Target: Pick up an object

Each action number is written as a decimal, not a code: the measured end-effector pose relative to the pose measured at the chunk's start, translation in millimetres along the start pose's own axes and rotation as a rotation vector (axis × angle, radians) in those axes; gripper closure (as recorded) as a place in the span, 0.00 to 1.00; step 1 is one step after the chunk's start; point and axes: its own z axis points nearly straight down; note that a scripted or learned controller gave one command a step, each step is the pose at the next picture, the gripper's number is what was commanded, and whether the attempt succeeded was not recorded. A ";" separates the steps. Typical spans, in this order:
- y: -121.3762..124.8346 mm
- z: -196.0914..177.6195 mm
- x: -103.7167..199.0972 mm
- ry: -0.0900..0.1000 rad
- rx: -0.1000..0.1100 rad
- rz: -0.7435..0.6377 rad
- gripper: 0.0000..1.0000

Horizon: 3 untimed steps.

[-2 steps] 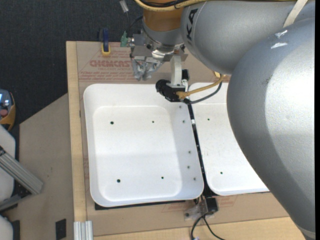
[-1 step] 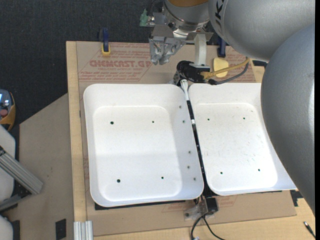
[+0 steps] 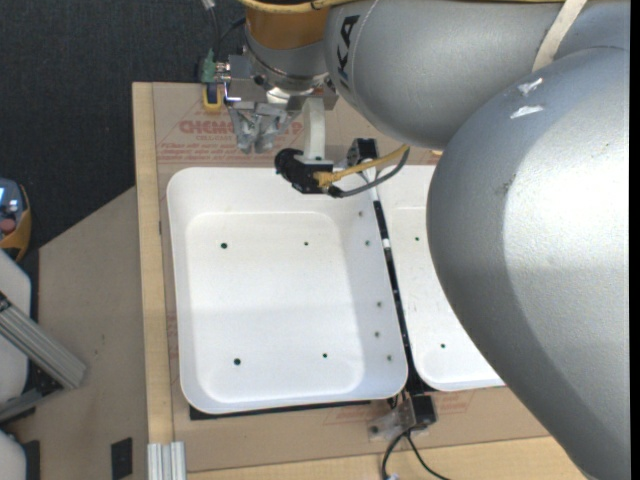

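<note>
One camera above the counter [image 3: 150,178] looks down at a slant, left bin [image 3: 270,303] central, end effector [image 3: 256,140] beyond its far rim. Right of that bin the arm [image 3: 540,228] looms near the lens, covering much of the right bin [image 3: 432,353].

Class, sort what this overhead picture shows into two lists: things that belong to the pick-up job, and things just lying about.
Job in hand: end effector; left bin; right bin.

Lying about: brown board with red lettering; metal rail; black plug with cable.

Left bin [image 3: 182,298] (white, shallow), beside right bin [image 3: 418,313]
</note>
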 end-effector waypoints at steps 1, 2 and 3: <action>1.1 -76.6 -79.2 -0.001 -0.011 0.011 1.00; -1.3 43.1 0.7 -0.001 0.006 -0.001 1.00; 1.9 -32.3 -37.5 0.000 -0.012 0.008 1.00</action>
